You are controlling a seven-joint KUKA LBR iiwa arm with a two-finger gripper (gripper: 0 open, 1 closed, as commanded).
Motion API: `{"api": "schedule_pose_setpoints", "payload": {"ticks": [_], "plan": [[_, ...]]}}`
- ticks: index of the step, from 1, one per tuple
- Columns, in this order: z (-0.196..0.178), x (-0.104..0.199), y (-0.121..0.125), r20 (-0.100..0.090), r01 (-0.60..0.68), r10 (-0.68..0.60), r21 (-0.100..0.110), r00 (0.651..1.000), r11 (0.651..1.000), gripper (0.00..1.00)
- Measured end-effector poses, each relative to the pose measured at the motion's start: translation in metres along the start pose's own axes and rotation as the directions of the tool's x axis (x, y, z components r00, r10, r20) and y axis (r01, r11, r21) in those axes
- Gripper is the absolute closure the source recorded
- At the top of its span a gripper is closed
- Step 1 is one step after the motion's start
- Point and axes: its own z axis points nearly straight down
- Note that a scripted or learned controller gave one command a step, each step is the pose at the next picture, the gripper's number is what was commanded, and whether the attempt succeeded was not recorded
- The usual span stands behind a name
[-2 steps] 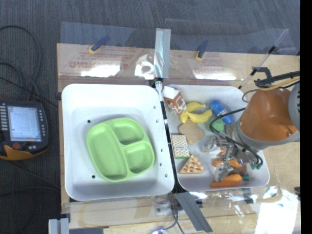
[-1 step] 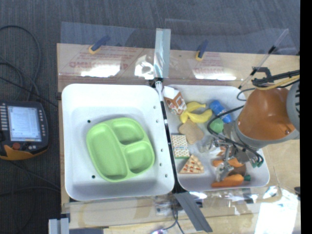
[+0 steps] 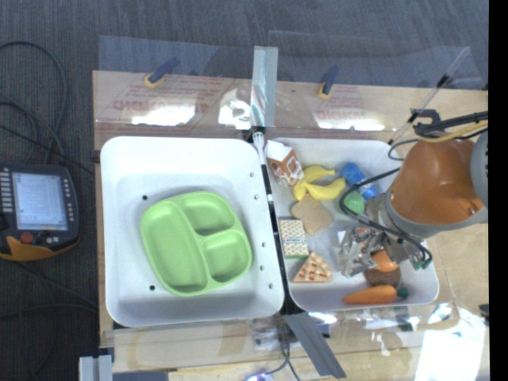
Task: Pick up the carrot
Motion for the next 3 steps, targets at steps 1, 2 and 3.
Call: {"api": "schedule_pose_setpoints", "payload": {"ticks": [1,2,3], "plan": [[-0.082,-0.084,0.048,-0.014,-0.108,0.108,-0.011,0.994,0.994,1.0],[-0.08,-0.082,0.047,-0.02,-0.111,0.111,-0.012,0.994,0.994,0.0],[-0.009,-0.01,0.051,-0.031,-0.191,0.19,-0.012,0.981,0.982,0.0]]}}
